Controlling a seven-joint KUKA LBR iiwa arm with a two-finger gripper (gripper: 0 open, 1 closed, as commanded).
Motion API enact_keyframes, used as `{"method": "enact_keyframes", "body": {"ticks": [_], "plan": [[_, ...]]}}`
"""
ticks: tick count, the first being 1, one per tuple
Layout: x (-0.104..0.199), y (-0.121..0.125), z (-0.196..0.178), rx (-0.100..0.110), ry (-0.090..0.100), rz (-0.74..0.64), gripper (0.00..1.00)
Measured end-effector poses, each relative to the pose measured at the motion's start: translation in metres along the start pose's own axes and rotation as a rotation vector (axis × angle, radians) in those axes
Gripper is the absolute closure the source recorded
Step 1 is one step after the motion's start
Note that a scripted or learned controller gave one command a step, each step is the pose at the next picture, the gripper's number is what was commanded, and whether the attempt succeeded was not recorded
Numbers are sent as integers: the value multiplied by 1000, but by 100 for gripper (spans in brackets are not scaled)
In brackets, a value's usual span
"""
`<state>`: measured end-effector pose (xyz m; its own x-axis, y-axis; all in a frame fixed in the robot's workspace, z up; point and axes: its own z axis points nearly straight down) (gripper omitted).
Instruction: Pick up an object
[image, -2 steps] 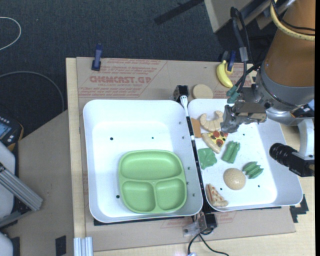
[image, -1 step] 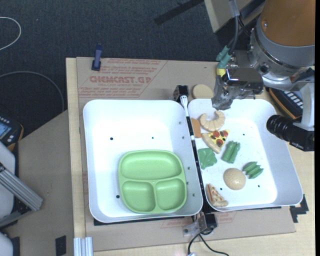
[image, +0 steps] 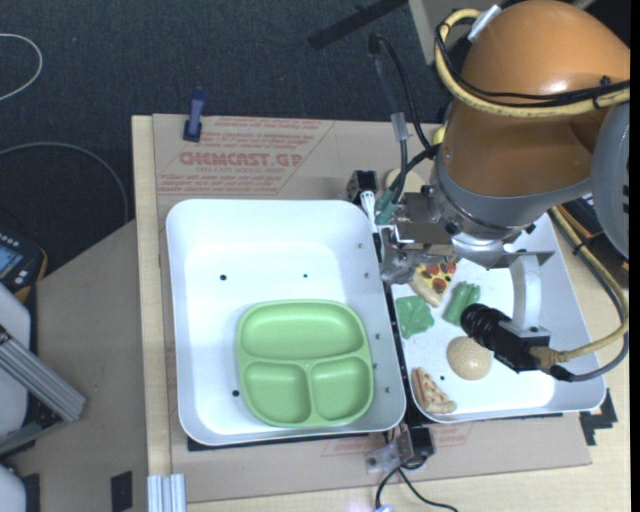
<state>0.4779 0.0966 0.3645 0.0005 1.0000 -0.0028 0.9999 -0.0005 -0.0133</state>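
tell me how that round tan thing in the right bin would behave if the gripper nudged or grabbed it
The round tan piece looks domed and smooth, so it would probably roll or skid if nudged. Its curved sides might slip from a pinch. It looks like a small toy food, so likely light.

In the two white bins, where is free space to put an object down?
The left bin has a bare floor behind the green divided plate, towards its far wall. The right bin is crowded: pizza slices, green pieces and a tan ball lie under the arm.
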Motion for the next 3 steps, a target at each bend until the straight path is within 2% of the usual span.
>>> {"method": "enact_keyframes", "body": {"ticks": [1,2,3], "plan": [[0,2,-18,-16,3,-1,100],[0,2,-28,-17,3,-2,100],[-18,1,-54,-18,3,2,100]]}}
